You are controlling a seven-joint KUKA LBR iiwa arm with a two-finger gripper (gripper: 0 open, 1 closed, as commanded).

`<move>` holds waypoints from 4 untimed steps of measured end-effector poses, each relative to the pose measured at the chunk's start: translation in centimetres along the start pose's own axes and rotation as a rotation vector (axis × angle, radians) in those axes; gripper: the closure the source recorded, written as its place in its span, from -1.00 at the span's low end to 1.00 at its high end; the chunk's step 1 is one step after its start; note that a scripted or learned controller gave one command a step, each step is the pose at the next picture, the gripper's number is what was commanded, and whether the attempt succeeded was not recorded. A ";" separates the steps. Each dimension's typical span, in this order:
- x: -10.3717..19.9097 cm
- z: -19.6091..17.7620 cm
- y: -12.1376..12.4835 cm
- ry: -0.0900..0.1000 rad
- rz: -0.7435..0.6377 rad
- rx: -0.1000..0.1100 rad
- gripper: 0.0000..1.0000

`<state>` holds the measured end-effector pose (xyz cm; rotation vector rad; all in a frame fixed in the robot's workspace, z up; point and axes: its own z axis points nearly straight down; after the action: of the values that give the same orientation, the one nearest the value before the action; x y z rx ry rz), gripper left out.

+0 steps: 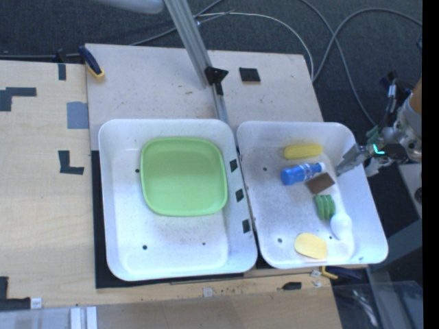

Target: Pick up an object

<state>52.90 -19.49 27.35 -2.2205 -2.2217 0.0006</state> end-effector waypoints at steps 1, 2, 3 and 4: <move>0.0 0.0 0.0 0.000 0.000 0.000 -1.00; -0.9 5.6 -0.1 0.001 0.000 0.004 -1.00; -1.2 11.8 -0.3 0.001 0.000 0.004 -1.00; -1.4 16.1 -0.6 0.001 0.000 0.004 -1.00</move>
<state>52.33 -20.86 11.30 -2.2181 -2.2195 0.0034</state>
